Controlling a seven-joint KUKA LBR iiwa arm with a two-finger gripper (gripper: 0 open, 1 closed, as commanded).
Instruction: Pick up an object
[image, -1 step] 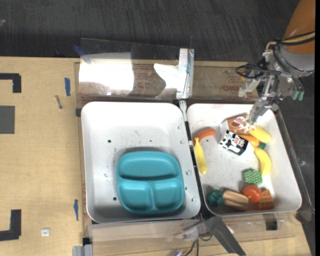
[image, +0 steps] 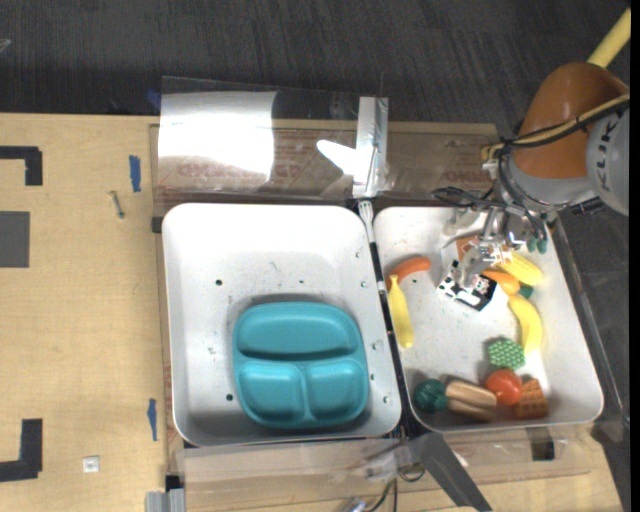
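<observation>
The grey arm (image: 610, 170) bears dark letters, seemingly "KU", cut off at the edge.

Grey arm (image: 575, 130) reaching in from right, orange band above wrist, gripper (image: 488, 250) pointing down

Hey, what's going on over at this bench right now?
A grey robot arm with an orange band reaches in from the right, its gripper low over the right bin, among toy foods. A yellow banana, a green piece and a red tomato lie nearby. Whether it holds anything is unclear. The left bin holds a teal divided tray.
</observation>
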